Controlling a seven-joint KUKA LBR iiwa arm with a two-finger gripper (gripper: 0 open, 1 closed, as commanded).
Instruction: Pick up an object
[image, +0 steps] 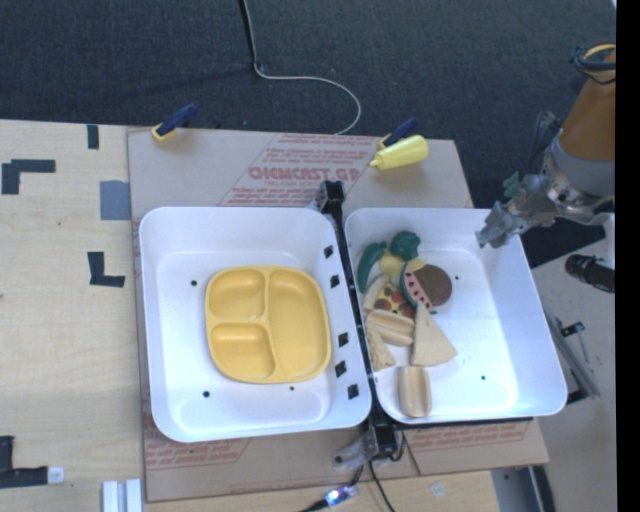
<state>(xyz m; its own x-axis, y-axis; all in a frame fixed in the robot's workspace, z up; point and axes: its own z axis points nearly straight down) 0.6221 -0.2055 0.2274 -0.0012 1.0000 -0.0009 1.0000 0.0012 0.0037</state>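
Hovering at the frame's right edge, the gripper (497, 228) hangs over the right bin's (520, 320) upper corner, holding nothing; its opening cannot be told. The toy food pile (405, 310) crowds that bin's left wall, well apart, awaiting a pick.

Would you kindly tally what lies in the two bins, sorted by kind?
Yellow divided plate: 1, in the left bin.
Toy food pieces: about 8, heaped in the right bin; the overlap blurs an exact count.
Total: about 9.
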